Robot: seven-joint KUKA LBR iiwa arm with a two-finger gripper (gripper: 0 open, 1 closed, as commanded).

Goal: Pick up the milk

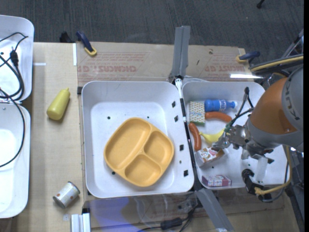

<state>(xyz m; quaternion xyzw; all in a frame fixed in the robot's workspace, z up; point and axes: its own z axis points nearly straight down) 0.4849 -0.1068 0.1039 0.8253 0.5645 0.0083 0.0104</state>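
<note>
The milk (pixel 207 155), a small white carton with red print, lies tilted in the right bin (pixel 275 175) near its left wall. My gripper (pixel 225 142) hangs low over the bin, right at the carton's upper right end, beside a yellow banana (pixel 211 137). The grey arm with its orange band (pixel 273 111) reaches in from the right and hides the bin floor behind the gripper. From this view I cannot tell whether the carton sits inside the gripper or only touches it.
The right bin also holds a blue bottle (pixel 218 105), a green-and-white box (pixel 196 112), two red sausages (pixel 194 134), and a pink-and-white box (pixel 216 181). A yellow divided plate (pixel 139 152) lies in the left bin (pixel 96 129). A mustard bottle (pixel 58 104) and a can (pixel 66 194) lie on the bench.
</note>
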